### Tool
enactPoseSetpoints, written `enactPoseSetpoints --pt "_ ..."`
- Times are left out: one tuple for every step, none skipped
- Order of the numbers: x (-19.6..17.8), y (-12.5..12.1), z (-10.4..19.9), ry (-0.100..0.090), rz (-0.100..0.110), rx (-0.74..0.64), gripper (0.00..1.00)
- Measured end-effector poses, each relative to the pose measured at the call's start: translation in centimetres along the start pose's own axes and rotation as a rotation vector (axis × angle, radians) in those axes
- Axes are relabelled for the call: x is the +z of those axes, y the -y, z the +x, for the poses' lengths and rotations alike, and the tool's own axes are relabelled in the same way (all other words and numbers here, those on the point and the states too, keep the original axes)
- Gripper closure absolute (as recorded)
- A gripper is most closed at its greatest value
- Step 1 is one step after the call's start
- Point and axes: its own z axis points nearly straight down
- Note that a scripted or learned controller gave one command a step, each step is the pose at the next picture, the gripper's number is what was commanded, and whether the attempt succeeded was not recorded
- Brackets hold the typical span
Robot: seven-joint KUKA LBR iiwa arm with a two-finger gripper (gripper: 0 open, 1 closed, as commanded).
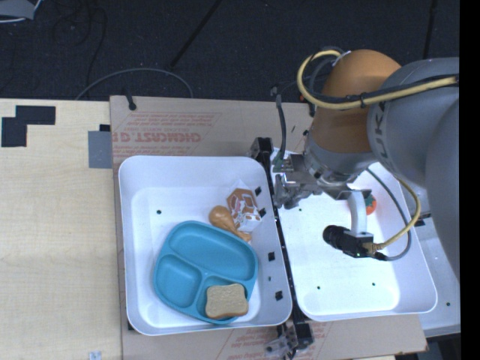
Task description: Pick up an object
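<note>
Pale wooden bench (52, 223) below dark carpeted floor (187, 36) strewn with cables (135, 73).

Toast (226, 301) on tray (187, 265) (left bin (139, 201)).

A blue three-compartment tray (202, 271) lies flat in the left bin (142, 201) with a tan bread slice (226, 301) in its near compartment, while a brown drumstick-shaped piece (224, 219) and a crumpled brown-and-white packet (244, 205) sit touching just beyond its far rim.
</note>
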Motion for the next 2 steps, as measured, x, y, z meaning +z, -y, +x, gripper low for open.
enactPoseSetpoints --pt "0.4 -2.2 4.4 0.001 0.001 0.0 1.0" --pt "1.7 -6.5 8.0 0.001 0.0 0.001 1.0"
